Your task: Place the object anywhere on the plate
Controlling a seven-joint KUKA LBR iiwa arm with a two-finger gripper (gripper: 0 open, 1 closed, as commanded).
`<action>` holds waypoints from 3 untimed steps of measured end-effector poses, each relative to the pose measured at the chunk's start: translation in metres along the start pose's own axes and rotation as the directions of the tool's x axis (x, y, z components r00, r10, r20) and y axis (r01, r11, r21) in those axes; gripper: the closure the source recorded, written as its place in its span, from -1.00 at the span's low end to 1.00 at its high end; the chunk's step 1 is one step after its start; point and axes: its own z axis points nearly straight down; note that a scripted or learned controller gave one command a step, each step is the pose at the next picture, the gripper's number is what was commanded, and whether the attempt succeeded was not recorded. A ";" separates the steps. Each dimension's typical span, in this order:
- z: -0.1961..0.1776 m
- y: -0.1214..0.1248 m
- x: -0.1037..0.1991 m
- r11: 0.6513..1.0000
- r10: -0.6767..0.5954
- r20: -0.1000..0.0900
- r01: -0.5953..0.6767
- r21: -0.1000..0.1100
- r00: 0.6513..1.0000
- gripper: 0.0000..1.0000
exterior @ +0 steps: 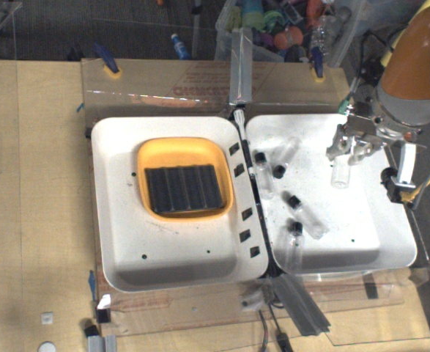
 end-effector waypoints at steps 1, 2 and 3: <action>0.015 0.058 0.009 0.999 -0.049 0.003 0.049 -0.001 0.999 1.00; -0.021 0.057 0.014 0.998 -0.065 0.002 0.065 -0.003 0.998 1.00; -0.043 0.056 0.015 0.995 -0.101 0.004 0.101 -0.004 0.995 1.00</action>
